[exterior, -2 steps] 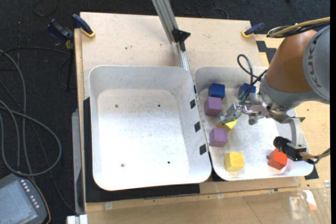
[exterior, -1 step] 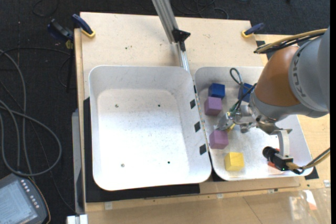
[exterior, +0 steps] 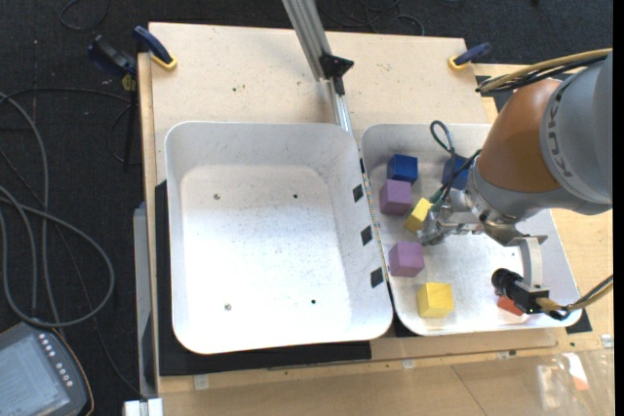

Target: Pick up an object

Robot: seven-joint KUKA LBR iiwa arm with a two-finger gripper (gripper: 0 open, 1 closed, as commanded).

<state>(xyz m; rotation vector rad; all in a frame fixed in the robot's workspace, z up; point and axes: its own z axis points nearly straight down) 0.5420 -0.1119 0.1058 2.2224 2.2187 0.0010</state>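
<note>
The right bin (exterior: 458,324) holds several blocks. A blue block (exterior: 402,168) lies at its back left, and a purple block (exterior: 396,197) sits just in front of it. Right of that purple block is a small yellow block (exterior: 419,213). My gripper (exterior: 437,223) reaches down right beside this yellow block, touching or nearly touching it. A second purple block (exterior: 406,258) lies below them, and a larger yellow block (exterior: 435,299) lies near the front rim. Another blue block (exterior: 454,172) is partly hidden behind the wrist.
The left bin (exterior: 185,209) stands beside the right one, with a shared rim between them. A slanted metal pole (exterior: 297,0) rises from the bench behind the bins. The orange-banded arm covers the right bin's right side. A small orange-red thing (exterior: 510,307) lies near the front right rim.
</note>
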